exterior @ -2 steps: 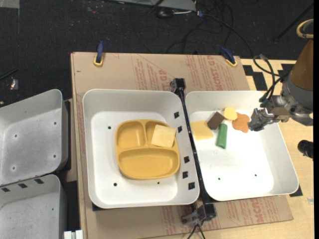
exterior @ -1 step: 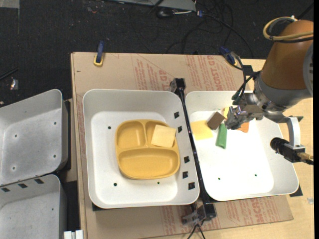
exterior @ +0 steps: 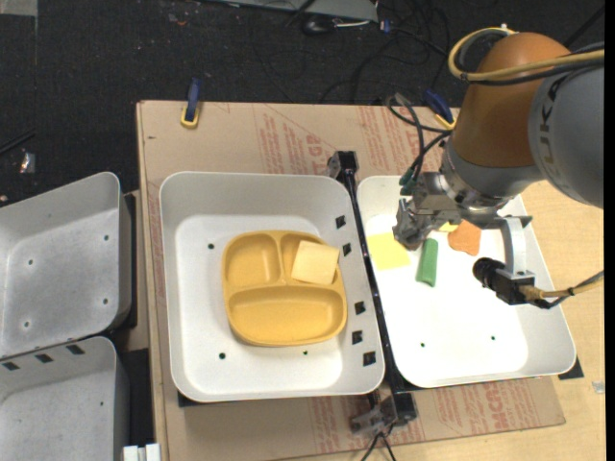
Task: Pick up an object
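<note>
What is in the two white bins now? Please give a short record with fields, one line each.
left bin: shallow white bin holding a yellow plastic divided tray
on the tray: pale yellow square block, in the upper right compartment
right bin: shallow white bin holding a flat yellow square piece, a green stick-shaped piece and an orange piece
gripper: low over the right bin, by the yellow square piece; nothing seen held

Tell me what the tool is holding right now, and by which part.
Cannot be told: the tool hangs low in the right white bin, beside the flat yellow square and green stick, with nothing visibly gripped.
</note>
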You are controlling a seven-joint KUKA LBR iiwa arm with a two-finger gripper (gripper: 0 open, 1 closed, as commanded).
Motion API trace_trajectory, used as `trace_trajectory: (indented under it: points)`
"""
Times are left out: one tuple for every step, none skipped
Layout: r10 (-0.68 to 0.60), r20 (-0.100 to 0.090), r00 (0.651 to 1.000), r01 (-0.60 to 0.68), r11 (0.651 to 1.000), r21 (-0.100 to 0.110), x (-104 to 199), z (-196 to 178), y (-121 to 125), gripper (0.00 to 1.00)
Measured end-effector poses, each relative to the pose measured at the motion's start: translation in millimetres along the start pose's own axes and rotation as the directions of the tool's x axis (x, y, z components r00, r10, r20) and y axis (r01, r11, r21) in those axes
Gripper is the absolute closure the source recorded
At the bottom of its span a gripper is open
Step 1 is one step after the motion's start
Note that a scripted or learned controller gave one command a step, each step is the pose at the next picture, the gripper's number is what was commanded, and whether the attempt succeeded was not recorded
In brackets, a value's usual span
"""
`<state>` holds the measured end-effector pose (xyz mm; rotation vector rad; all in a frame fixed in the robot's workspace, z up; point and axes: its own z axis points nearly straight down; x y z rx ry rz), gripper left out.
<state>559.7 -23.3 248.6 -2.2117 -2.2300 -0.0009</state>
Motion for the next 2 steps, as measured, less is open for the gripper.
trace_trajectory:
  points:
    - [0.0, 0.0, 1.0, 0.0, 1.0, 0.0, 64.0, 7.4, 7.3, 1.0]
    - [0.0, -0.001, 1.0, 0.0, 1.0, -0.002, 112.2, 3.5, 15.5, 1.0]
